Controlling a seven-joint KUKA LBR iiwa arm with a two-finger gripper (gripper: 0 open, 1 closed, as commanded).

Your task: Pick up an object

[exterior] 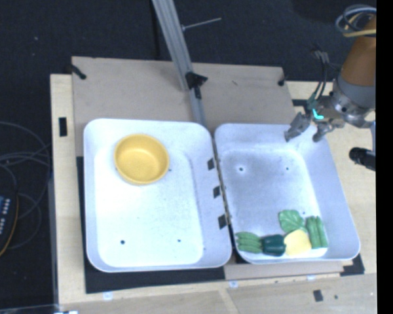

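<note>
Hovering with spread, empty fingers, your gripper point(308, 131) sits over the right white bin's point(268, 175) far edge | small green-and-yellow toy cluster point(285, 234) lies well apart, toward the near edge

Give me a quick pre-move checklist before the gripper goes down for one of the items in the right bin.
1. Gripper carries nothing between its fingers: ok.
2. Fingers spread for a grasp: ok.
3. Gripper above the cluster of green and yellow items: not ok; it hangs over the right bin's far corner, the cluster lies at the near edge.
4. Targets separated: not ok, they touch.
5. Yellow bowl off the path, in the left bin: ok.
</note>
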